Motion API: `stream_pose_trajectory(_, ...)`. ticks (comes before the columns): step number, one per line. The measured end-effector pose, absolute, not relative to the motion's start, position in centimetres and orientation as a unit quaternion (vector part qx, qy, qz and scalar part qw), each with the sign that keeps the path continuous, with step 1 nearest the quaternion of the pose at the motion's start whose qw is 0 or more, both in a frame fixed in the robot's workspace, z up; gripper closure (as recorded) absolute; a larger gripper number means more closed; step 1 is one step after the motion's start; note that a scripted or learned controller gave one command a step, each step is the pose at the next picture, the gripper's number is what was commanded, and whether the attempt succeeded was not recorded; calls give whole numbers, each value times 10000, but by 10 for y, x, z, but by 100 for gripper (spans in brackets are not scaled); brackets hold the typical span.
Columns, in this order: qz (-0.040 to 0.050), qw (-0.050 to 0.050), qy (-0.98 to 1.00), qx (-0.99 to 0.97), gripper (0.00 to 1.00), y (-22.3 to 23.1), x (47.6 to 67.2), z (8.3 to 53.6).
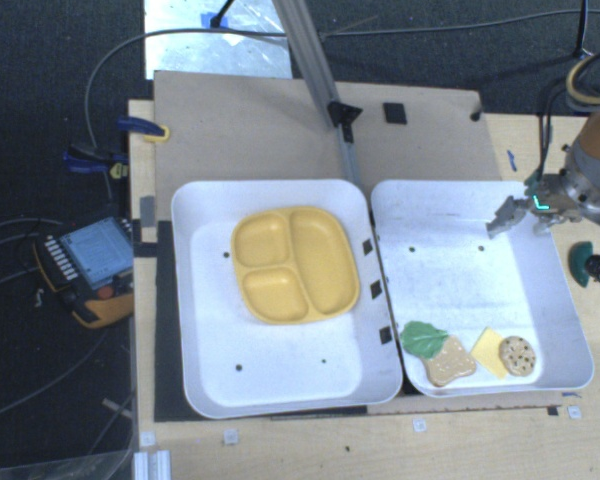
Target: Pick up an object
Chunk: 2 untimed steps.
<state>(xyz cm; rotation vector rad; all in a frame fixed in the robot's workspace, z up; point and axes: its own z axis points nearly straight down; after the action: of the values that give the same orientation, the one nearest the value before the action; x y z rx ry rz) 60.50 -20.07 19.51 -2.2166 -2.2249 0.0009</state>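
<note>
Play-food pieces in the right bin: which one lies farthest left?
The green leaf; the bread slice, cheese and cookie all sit further right.

No text reads clearly — the handheld device (92,258) perhaps bears some.

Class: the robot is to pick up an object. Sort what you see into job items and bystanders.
Job items: gripper; green leaf; toast slice; cheese slice; cookie; right bin.

Bystanders: yellow divided plate; left bin; blue device; clamps.
</note>
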Motion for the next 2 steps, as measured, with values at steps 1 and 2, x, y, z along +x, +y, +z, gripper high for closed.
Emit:
stream_pose_trajectory(1,-6,-11,-7086,-7056,0,-201,606,196)
stream_pose_trajectory(2,7,7,-7077,-7065,0,-203,603,135)
